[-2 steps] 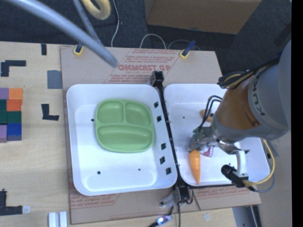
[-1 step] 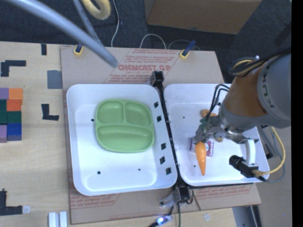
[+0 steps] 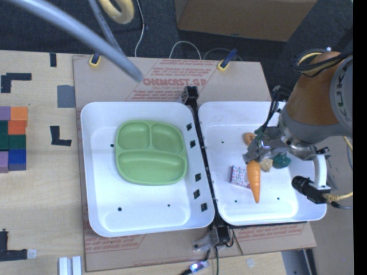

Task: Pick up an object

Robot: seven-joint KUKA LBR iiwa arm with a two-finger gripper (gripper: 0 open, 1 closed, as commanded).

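Overhead, the grey arm [image 3: 327,105] with its orange band reaches in from the right and bends down over the right bin [image 3: 229,211], its jaws at about [image 3: 259,152] low among the objects there — whether they are apart or together cannot be told, since the metal parts blur together. Just below them lies a toy carrot [image 3: 254,180], orange, smooth and tapered, its point toward the bin's front edge. Beside it on the left sits a small packet [image 3: 238,175] with pinkish print, touching or nearly touching the carrot. A teal piece [image 3: 281,161] and a small orange-yellow lump [image 3: 248,137] flank the wrist. In the left bin [image 3: 103,211] rests a pale green divided plate [image 3: 152,152] — matte plastic, three compartments, rounded corners.
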